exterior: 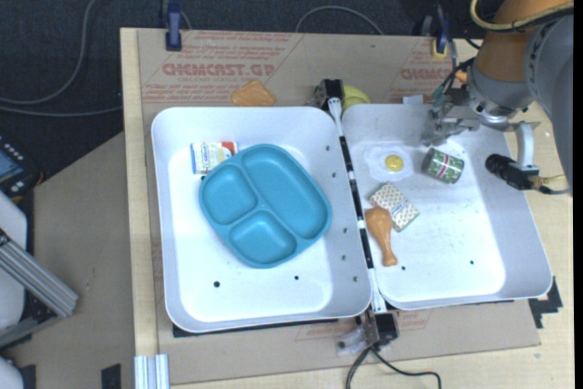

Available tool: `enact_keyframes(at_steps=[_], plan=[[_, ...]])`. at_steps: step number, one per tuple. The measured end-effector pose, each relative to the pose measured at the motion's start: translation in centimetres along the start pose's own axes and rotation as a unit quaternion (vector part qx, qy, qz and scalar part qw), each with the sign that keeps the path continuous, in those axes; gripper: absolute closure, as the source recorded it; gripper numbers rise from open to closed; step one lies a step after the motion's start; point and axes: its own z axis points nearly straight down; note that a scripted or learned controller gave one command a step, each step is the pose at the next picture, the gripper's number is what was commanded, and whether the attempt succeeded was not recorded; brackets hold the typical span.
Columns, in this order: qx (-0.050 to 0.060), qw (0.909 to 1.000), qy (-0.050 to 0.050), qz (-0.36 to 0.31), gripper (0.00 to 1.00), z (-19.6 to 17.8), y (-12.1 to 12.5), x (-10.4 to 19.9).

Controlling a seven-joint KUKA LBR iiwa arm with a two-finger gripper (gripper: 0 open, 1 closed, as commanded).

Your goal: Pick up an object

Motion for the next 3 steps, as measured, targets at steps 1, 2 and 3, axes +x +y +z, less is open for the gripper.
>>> enact_keyframes(at_steps=[1, 2, 3], plan=[[0.001, 1.0000, 0.000, 0.000, 0.00, 0.1, 0.0, 0.0], [0.004, 1.0000, 0.002, 0.000, 0.00, 1.1, -4.1, 4.2], [0.000, 1.0000, 0.000, 0.000, 0.00, 1.1, 0.1, 1.6]])
